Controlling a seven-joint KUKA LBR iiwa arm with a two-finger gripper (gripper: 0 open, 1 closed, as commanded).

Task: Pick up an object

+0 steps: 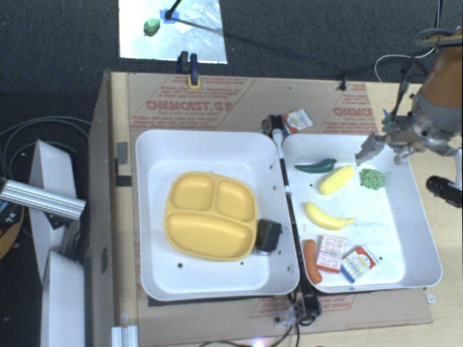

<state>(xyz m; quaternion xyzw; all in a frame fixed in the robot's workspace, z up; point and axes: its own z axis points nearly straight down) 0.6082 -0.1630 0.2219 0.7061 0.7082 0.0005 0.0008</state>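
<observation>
gripper (385, 147) hangs open, holding nothing, over the right bin's (419, 223) far side; broccoli (372, 179) just beside it looks easiest, so it should centre, then drop.

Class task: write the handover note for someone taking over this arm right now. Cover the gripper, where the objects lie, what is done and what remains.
Gripper: over the right bin's far edge, near the broccoli; nothing seen between its fingers.
Right bin: green pepper, corn, broccoli, banana, sausage, two small cartons.
Left bin: yellow tray, dark block beside it.
Done: no object lifted yet.
Left: pick one; broccoli or corn look nearest.
</observation>
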